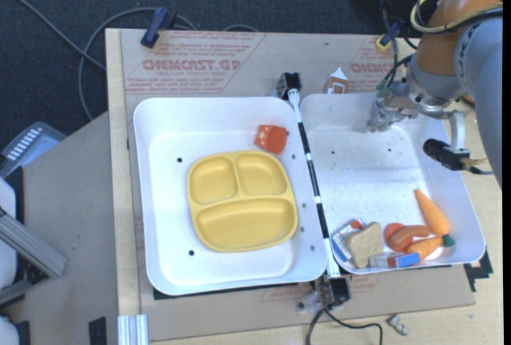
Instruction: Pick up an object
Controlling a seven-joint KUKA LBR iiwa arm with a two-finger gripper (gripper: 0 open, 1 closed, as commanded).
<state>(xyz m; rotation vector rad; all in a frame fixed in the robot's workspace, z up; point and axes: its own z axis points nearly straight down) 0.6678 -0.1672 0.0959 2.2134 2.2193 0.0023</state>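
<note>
Gripper (389, 113): mine, over right bin's (351, 164) bare far end; cannot tell its state
Risk: carrot (432, 212) and bread (366, 243) lie well apart; closing here takes nothing

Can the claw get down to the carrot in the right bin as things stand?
Probably yes. The claw hangs over the right bin's far end, and the carrot lies on top near the right wall, uncovered. That wall may crowd a grasp.
</note>
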